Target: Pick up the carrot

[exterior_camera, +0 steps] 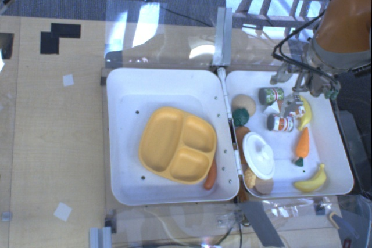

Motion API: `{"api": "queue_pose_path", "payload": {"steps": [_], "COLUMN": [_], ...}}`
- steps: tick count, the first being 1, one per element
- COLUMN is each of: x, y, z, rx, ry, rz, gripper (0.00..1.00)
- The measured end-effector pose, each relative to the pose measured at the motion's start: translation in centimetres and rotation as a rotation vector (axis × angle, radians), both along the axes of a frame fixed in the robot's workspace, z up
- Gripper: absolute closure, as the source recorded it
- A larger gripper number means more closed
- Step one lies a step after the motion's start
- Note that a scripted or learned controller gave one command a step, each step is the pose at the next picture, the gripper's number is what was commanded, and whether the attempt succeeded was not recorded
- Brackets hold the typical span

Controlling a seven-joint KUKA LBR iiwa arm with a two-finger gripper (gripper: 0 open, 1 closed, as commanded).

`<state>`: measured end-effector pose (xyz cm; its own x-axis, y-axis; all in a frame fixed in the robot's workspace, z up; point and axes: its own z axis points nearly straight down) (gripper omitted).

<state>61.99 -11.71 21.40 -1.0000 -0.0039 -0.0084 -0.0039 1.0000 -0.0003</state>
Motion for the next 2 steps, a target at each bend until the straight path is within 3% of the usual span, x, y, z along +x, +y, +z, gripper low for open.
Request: {"api": "queue_pose_path", "payload": {"steps": [1,2], "x": [-6.3,-12.3], "y": [-1.5,-6.9], "z": [-7.8,-12.5], "rx": [0.000,-0.002], "ry": [0.007,-0.003], "rz": [0.015,-0.018], "gripper": [0.00,0.00]}}
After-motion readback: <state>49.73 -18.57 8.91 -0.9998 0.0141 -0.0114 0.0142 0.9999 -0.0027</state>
